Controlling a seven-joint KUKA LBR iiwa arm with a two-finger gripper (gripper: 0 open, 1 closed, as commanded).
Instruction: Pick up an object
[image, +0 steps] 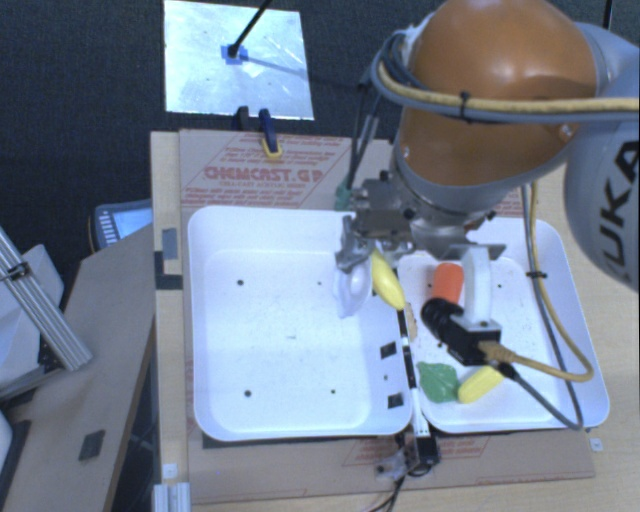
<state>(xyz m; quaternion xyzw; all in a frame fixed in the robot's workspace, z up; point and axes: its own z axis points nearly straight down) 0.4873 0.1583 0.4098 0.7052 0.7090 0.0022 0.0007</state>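
Note:
My gripper (362, 282) hangs over the divide between the two white bins, at the right edge of the left bin (200, 330). A long yellow object (388, 281) lies slanted against the gripper's right side, over the rim between the bins. Whether it is gripped is hidden by the arm's big orange-banded wrist (490, 90), which covers the back of the right bin (592, 398). In the right bin lie an orange object (447, 283), a green object (437, 380) and a small yellow object (479, 383).
A black unit (455, 335) with a yellow cable hangs from the wrist over the right bin. Cardboard (265, 175) lies under the bins, with a blue and yellow clamp (269, 135) at its back edge. A metal rail (40, 310) stands at the left.

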